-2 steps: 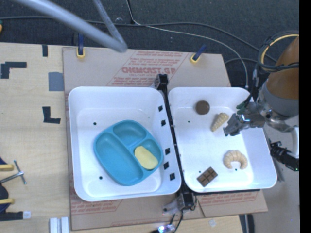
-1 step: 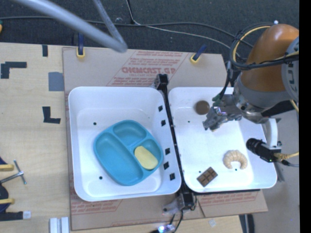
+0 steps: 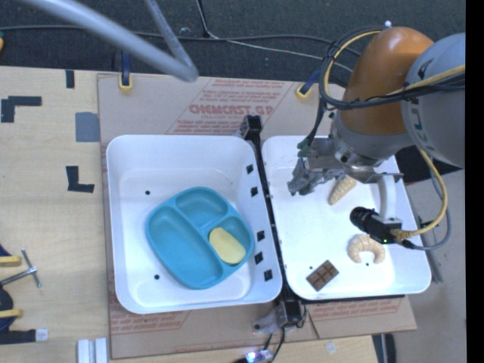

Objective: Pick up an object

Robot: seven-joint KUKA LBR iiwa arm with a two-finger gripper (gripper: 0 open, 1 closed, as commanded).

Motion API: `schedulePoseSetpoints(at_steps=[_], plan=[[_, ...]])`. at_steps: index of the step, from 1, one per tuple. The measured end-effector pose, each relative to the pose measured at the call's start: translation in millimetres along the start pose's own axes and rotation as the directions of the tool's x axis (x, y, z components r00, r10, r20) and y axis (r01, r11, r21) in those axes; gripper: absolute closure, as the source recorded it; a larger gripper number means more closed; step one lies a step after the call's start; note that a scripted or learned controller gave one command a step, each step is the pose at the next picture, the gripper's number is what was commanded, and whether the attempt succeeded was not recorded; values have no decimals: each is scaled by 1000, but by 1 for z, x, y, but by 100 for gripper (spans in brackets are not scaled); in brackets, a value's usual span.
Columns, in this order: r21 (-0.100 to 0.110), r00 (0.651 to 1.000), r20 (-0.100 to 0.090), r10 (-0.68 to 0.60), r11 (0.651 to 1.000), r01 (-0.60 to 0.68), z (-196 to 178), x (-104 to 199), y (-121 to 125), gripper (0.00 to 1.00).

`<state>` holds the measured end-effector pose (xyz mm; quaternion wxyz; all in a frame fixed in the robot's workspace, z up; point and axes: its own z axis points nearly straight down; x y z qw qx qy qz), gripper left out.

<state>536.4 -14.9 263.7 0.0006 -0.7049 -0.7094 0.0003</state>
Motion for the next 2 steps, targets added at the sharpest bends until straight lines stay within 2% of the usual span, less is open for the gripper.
schedulePoseSetpoints(at_steps=[1,2], plan=[[2,1000,1,1,1000,-1,17,54,8,100],[0,1000,1,2,1000,-2,32,89,33,100]])
